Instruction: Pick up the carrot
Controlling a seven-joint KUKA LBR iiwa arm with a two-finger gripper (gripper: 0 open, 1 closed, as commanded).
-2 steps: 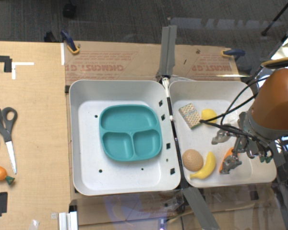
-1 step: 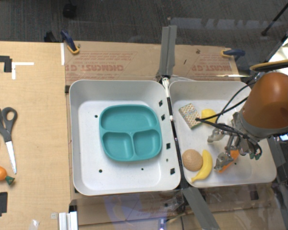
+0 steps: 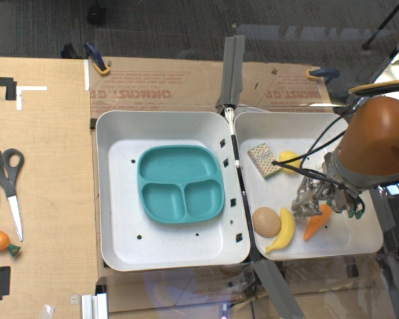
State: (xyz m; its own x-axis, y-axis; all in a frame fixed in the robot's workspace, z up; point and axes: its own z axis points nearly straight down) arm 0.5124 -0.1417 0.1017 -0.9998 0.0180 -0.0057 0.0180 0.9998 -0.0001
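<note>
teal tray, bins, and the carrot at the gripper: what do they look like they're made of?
Teal tray: likely molded plastic, matte, with rounded compartment walls and even colour.
Bins: probably thin formed white plastic, slightly glossy, with soft rounded corners.
Carrot: looks like a plastic toy, uniform orange and smooth; it lies by the gripper, too small to be sure.

Robotics lab or test workshop. Plywood surface (image 3: 40, 178) sitting over grey carpet floor (image 3: 186, 12); cardboard sheet (image 3: 159, 88) being held down by blue clamps (image 3: 97, 58); black tape markers (image 3: 3, 86) showing on wood; two white bins (image 3: 110, 198) lying side by side; cabled robot arm (image 3: 376, 138) reaching in; scissors (image 3: 8, 185) lying loose.
</note>
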